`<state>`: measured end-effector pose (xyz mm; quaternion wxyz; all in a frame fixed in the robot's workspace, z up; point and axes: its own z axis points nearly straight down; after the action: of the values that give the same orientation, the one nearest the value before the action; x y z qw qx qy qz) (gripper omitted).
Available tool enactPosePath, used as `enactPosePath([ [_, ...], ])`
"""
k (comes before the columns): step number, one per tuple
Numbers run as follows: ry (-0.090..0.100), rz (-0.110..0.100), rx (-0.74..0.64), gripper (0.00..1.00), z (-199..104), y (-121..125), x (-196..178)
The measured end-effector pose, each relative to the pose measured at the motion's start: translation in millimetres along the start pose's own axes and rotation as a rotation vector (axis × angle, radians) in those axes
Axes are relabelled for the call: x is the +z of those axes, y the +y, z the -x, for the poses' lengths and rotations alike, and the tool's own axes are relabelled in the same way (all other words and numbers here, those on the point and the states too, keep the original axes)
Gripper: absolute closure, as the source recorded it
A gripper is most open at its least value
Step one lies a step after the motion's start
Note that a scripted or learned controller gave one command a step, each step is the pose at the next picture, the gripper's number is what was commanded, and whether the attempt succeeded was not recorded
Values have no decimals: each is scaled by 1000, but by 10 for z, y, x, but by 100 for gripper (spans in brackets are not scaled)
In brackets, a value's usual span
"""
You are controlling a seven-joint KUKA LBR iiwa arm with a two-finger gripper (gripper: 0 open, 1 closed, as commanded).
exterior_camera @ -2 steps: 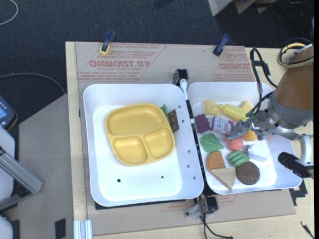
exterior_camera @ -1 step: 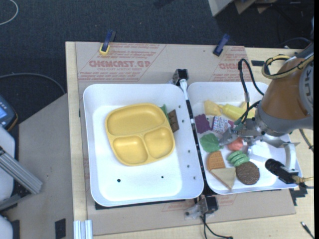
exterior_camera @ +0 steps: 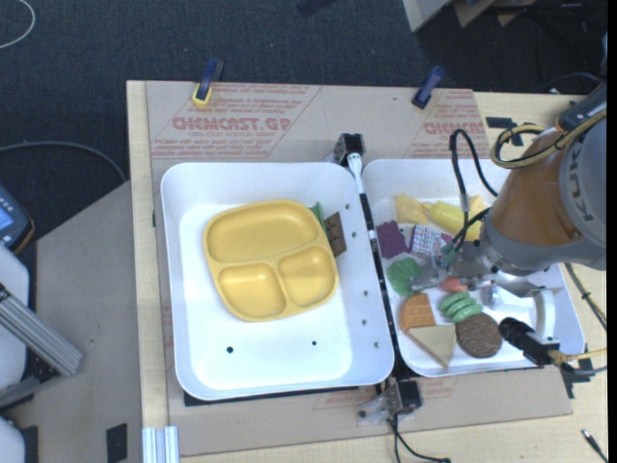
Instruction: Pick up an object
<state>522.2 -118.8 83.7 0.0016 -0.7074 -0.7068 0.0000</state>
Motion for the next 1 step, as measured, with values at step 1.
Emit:
enactPosePath([
  [1, -3, 9, 1, 100, 9, 21, -141],
])
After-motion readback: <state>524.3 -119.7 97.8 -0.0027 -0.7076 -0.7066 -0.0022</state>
